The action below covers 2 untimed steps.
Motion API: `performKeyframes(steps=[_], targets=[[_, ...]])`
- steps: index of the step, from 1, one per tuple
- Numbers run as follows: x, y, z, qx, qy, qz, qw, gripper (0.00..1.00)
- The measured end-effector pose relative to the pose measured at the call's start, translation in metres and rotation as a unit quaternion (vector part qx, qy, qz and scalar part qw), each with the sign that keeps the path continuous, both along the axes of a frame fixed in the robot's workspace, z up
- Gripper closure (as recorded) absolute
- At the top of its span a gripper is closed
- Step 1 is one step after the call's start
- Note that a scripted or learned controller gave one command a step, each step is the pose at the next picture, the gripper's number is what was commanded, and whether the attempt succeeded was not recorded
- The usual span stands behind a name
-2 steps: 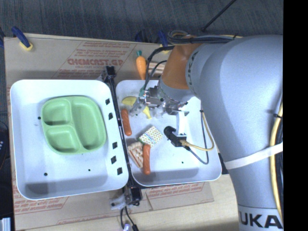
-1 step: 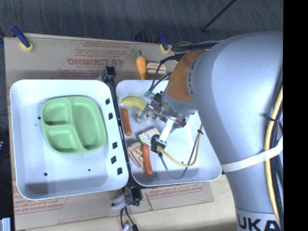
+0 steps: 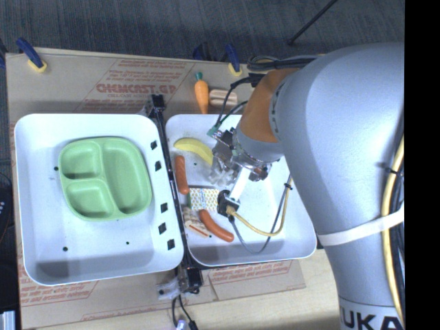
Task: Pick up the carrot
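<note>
The carrot point(image 3: 200, 96), orange with a green top, lies on the cardboard bench just beyond the far rim of the right bin point(image 3: 302, 243). My gripper point(image 3: 218, 173) hangs low inside the right bin, under the orange wrist band. It is beside the banana point(image 3: 193, 148) and well short of the carrot. Nothing shows held in it.
The right bin also holds a red sausage point(image 3: 181, 174), a second sausage point(image 3: 216, 226) and a patterned packet point(image 3: 202, 199). A green divided plate point(image 3: 104, 177) sits in the left bin point(image 3: 27, 205). A tan cylinder point(image 3: 221, 98) rests beside the carrot. Blue clamps point(image 3: 31, 53) grip the far edge.
</note>
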<state>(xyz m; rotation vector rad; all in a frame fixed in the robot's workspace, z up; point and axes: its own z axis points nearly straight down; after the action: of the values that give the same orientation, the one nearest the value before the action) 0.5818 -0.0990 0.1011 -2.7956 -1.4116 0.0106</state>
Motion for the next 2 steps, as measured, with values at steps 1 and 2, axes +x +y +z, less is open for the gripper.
performKeyframes(steps=[1, 2], targets=[[-0.014, 0.003, 0.12, -0.0021, -0.004, -0.051, 0.9987, 1.0], [-0.079, 0.021, 0.223, -0.003, -0.003, -0.197, 0.9804, 1.0]])
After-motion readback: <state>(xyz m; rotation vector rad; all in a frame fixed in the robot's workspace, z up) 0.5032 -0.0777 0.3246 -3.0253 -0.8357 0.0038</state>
